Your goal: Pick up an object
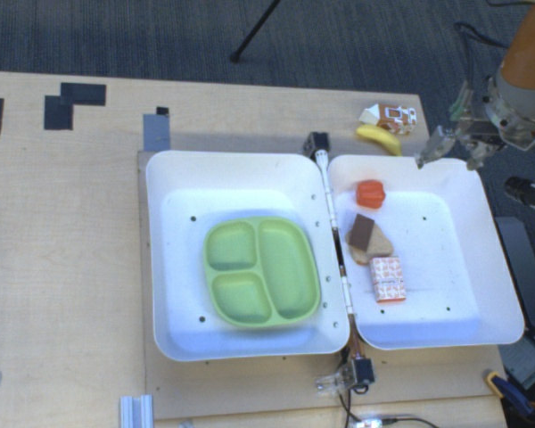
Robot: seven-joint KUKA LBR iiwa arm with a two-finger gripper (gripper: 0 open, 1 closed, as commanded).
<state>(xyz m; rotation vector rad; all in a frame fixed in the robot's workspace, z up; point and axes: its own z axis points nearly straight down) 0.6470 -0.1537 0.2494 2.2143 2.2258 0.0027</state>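
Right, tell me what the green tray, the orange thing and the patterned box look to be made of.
Green tray: likely moulded plastic, going by its even colour, rounded dividers and soft sheen.
Orange thing: probably plastic or rubber toy food; uniform matt colour, too small to be sure.
Patterned box: seemingly printed card, with flat faces and sharp edges.

green tray (261,271); white bins (174,230); orange block (370,193)

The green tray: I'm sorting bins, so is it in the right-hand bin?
No, the green tray lies in the left bin, alone there.
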